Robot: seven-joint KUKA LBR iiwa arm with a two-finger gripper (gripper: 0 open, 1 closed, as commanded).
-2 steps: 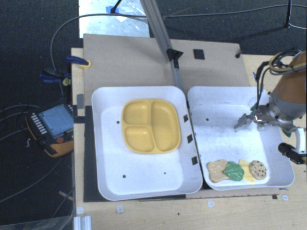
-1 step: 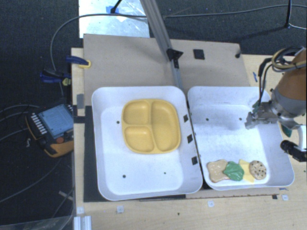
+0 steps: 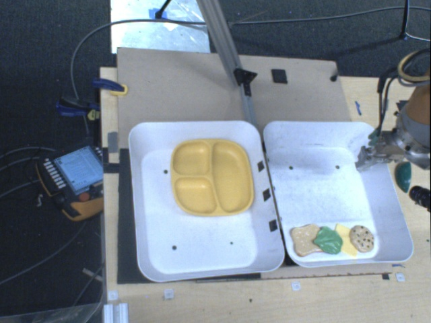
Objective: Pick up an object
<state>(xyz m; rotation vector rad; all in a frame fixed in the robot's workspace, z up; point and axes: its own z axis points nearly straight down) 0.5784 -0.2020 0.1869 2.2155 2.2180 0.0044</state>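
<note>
Along the near edge of the right bin [image 3: 323, 180] lies a row of small play-food pieces: a tan bread-shaped piece [image 3: 304, 239], a green leafy piece [image 3: 328, 239], a yellow piece [image 3: 346, 237] and a speckled cookie [image 3: 362, 237]. My gripper [image 3: 372, 155] hangs over the bin's far right edge, well apart from that row. The arm's grey body with its orange band [image 3: 416, 66] enters from the right. Nothing shows between the fingers.
The left bin [image 3: 155, 247] holds a yellow three-compartment plate [image 3: 212, 177]. A grey pole [image 3: 222, 32] slants down to the gap between the bins. Cables, a blue device [image 3: 77, 170] and clamps lie off the bench's left side.
</note>
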